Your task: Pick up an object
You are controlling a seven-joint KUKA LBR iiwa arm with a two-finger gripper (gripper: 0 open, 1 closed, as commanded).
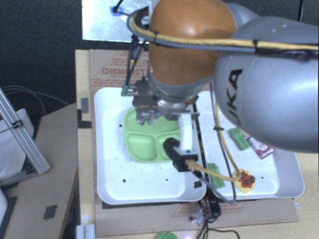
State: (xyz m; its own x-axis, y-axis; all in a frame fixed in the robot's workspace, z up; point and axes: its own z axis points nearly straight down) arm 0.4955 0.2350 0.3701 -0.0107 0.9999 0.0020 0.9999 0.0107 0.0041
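A light green divided tray [144,144] lies in the left white bin [112,183]. The arm's orange band and wrist hang low over this bin and cover the tray's far part. My gripper [149,114] sits under the wrist, just above the tray's far edge, and the wrist hides most of it. In the right bin [284,183] lie a green block [239,139], a red and white packet [262,148], a green ridged piece [215,175] and a small yellow and red object [245,180].
A yellow cable [219,172] runs from the wrist across the wall between the bins. Brown cardboard [112,66] lies under both bins. A metal sheet [107,14] sits at the back, and an aluminium frame [22,138] stands at the left.
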